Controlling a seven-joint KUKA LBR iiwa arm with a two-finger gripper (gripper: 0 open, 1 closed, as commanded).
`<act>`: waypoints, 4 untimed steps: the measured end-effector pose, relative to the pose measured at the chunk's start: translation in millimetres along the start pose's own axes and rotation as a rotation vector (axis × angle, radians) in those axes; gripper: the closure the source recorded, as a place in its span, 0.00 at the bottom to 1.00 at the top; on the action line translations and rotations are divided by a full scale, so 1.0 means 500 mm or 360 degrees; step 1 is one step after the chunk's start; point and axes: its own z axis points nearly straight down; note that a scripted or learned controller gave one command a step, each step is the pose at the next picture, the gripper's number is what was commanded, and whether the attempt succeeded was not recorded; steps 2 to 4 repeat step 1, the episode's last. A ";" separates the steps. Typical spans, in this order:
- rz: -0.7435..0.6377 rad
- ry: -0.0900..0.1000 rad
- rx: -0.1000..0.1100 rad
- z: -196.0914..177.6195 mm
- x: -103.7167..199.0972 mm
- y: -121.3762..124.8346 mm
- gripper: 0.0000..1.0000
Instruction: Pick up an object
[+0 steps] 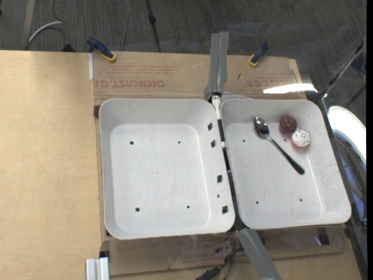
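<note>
In the right bin [326,206], which I take as my landmark, I count three things, all in its far half. A spoon [277,143] lies on the floor with its metal bowl toward the far wall and its dark handle running out toward the bin's middle and right. Just right of the spoon's bowl sits a small dark brown round piece [288,123], and touching that piece on its near right side is a small round piece with a white speckled top [301,138]. Left of this bin, joined along a black clipped seam, is the left bin [116,156]. Both bins rest on brown cardboard [140,77]. I cannot tell the state of the gripper from here.
</note>
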 end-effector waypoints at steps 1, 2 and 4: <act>-0.0007 -0.0008 0.0000 -0.015 0.002 0.000 1.00; -0.0007 -0.0008 0.0000 -0.015 0.002 0.000 1.00; -0.0007 -0.0008 0.0000 -0.015 0.002 0.000 1.00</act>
